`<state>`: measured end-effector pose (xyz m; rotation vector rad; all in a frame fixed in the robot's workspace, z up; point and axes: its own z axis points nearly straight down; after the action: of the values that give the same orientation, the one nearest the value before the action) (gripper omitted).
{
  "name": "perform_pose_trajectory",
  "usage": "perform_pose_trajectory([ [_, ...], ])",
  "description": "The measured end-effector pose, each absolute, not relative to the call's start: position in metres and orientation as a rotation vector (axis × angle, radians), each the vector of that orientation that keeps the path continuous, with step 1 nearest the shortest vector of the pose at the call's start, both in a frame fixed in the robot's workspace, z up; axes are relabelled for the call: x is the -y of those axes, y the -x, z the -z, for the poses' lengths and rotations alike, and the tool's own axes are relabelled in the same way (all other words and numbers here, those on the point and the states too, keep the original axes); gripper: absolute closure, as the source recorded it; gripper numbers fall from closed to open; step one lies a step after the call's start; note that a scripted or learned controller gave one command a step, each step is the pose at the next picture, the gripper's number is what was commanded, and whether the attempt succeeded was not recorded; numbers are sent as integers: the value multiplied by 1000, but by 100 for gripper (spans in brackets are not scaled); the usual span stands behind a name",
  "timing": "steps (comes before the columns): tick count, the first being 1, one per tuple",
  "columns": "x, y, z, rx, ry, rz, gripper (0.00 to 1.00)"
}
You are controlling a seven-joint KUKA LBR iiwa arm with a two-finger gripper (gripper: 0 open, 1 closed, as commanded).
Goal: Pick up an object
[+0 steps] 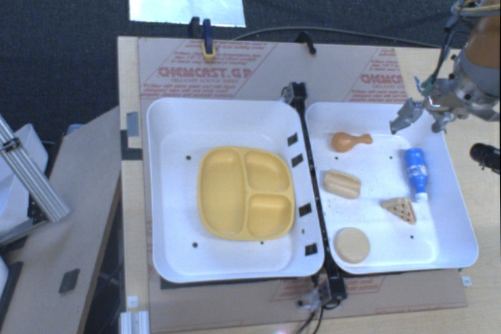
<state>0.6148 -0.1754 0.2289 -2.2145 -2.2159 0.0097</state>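
Nothing is lifted yet: the gripper (423,116) hovers at 1 o'clock over the right bin (462,242), fingers apart and holding nothing. Below it, at about 6 o'clock, lies the blue bottle (416,170); descent, closing and lifting all remain.

Both bins, the left bin (168,168) and the right bin (450,192), look like smooth white plastic with a soft sheen. The divided yellow tray (246,192) is matt plastic, smooth and moulded. The blue bottle (415,170) appears glossy plastic with a white cap. The drumstick (349,141), bread roll (342,184), round cookie (352,244) and pizza slice (400,209) look like matt toy plastic. The tabletop (94,160) is pale wood, overlaid by a printed paper-faced sheet (258,66). The end effector (423,115) looks like dull grey metal.
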Motion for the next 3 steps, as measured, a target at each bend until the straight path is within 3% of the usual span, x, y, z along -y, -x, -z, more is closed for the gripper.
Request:
perform_pose_trajectory([
  [1, 175, -617, -237, 2226, 2219, 1, 0],
  [3, 176, -626, -134, 2224, 2218, -1, 0],
])
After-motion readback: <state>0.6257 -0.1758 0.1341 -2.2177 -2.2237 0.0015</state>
